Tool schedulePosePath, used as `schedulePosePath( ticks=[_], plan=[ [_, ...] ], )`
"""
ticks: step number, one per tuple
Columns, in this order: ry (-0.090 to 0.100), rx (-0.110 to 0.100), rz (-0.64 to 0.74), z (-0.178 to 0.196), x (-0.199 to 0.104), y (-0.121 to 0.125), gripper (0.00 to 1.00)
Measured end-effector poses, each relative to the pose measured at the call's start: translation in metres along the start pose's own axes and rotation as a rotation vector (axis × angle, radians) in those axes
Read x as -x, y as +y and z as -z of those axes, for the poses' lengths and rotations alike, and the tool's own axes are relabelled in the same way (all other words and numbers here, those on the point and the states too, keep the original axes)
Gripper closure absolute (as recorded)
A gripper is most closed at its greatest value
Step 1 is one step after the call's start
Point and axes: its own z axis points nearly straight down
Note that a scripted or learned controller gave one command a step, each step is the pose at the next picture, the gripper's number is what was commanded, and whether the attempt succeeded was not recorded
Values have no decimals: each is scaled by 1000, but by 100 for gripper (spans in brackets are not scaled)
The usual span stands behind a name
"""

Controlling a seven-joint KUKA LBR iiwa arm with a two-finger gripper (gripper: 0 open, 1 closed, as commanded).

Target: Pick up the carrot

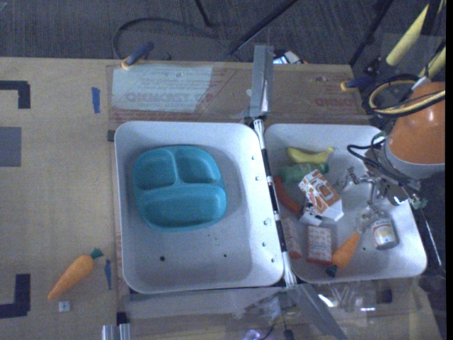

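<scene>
A small orange carrot (346,249) lies tilted in the front part of the right bin (407,261), touching a red-and-white packet (319,244). A second, larger carrot (71,275) with a green top lies on the wooden bench, left of the left bin. My gripper (376,201) hangs over the right side of the right bin, above and to the right of the small carrot, close to a small can (384,234). Its jaws stand open with nothing between them.
A blue divided plate (178,186) sits in the left bin (212,268). The right bin also holds a yellow banana (308,154), a green item (303,171), a red item (287,197) and a white-and-orange carton (320,196). Cables run at the right.
</scene>
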Motion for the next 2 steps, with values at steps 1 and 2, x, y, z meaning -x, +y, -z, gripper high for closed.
schedulePosePath(
  ticks=[1,2],
  plan=[
    [-5,1,-3,9,2,0,100],
    [-1,-1,-423,253,79,179,100]
  ],
)
